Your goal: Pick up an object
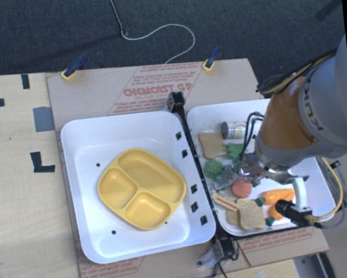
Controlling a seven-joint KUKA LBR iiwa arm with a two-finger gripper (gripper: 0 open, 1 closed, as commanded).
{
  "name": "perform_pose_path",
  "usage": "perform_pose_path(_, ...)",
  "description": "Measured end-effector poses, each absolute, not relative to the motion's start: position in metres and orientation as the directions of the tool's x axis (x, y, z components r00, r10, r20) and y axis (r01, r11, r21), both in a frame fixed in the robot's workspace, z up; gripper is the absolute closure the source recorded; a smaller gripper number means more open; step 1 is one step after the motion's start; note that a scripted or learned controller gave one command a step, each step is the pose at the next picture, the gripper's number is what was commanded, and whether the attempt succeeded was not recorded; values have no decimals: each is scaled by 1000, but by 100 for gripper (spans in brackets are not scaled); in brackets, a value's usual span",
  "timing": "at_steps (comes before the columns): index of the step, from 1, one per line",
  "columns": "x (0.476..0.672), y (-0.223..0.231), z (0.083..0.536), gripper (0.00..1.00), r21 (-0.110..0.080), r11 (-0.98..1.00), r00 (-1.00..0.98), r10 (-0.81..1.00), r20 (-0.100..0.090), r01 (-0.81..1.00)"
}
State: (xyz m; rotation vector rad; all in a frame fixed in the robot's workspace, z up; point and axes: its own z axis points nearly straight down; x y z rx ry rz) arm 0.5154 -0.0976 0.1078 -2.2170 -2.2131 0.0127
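My gripper (232, 175) is low in the right bin (324, 180), hanging over the toy food in its left half. Right beside it lie a green broccoli piece (213, 169) to the left and a red round piece (242, 188) just below. Around them are a tan bread slice (211, 143), a green leafy piece (234, 152), a grey can (235, 129), an orange carrot (278, 197), a toast slice (252, 215) and pale sticks (225, 203). I see nothing lifted.
The left bin (81, 177) holds a yellow divided plate (143, 187). A black divider with clips (192, 164) runs between the bins. The arm's orange band and grey body (296, 124) cover the right bin's upper right. A cable (324, 214) loops along its near edge.
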Motion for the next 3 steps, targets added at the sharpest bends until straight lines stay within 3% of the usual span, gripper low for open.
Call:
perform_pose_path(1, 519, -103, 85, 0, 11, -6, 6, 1000, -10, 1000)
perform_pose_path(2, 518, -100, 91, 100, -1, -1, 1, 1000, -3, 1000)
perform_pose_path(3, 512, -102, 134, 100, -1, 0, 0, 1000, 0, 1000)
